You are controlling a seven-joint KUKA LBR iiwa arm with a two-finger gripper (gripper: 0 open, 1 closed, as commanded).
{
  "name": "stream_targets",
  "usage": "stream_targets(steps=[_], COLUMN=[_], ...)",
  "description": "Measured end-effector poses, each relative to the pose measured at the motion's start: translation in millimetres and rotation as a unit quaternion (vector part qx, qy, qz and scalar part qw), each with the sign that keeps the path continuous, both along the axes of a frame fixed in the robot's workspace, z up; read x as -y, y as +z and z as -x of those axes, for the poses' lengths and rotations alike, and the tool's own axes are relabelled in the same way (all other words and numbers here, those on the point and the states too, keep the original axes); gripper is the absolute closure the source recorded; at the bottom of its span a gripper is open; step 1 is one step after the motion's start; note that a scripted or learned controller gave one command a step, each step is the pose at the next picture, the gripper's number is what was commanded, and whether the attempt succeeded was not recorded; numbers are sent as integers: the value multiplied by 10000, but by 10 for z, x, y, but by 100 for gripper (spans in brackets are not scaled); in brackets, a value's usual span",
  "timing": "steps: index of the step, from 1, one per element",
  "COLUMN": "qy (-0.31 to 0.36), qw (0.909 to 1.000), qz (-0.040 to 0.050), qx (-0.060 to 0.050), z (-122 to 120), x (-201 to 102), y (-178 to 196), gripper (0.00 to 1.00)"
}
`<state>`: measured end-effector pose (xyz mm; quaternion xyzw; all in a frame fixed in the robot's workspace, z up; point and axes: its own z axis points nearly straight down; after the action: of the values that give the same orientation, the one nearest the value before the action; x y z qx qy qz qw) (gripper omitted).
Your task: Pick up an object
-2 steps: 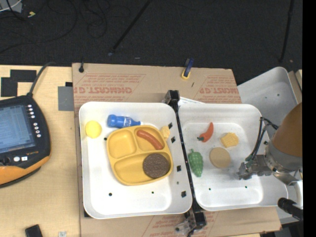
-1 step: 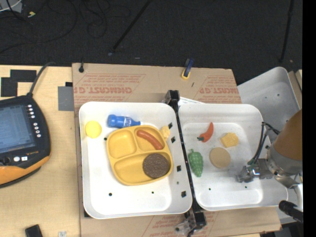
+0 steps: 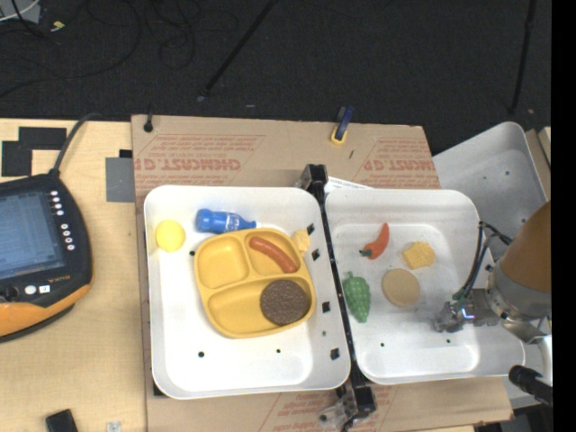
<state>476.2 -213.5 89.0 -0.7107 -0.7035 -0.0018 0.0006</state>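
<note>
The right bin holds a red chili pepper, a yellow square cracker, a tan round disc and a green leafy piece. My gripper hangs low over the right side of this bin, just right of the tan disc and apart from it. Nothing shows in its grasp. The grey arm with its orange band comes in from the right edge.
The left bin carries a yellow divided tray with a sausage and a brown patty. A blue bottle and a yellow ball lie behind it. A teach pendant sits far left.
</note>
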Motion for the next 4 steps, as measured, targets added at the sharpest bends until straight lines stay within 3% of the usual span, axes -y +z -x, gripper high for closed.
stream_targets(steps=[4], qy=[-23], qw=[10000], qz=[1], qx=[1], z=[0], x=[1], y=[0], gripper=[100])
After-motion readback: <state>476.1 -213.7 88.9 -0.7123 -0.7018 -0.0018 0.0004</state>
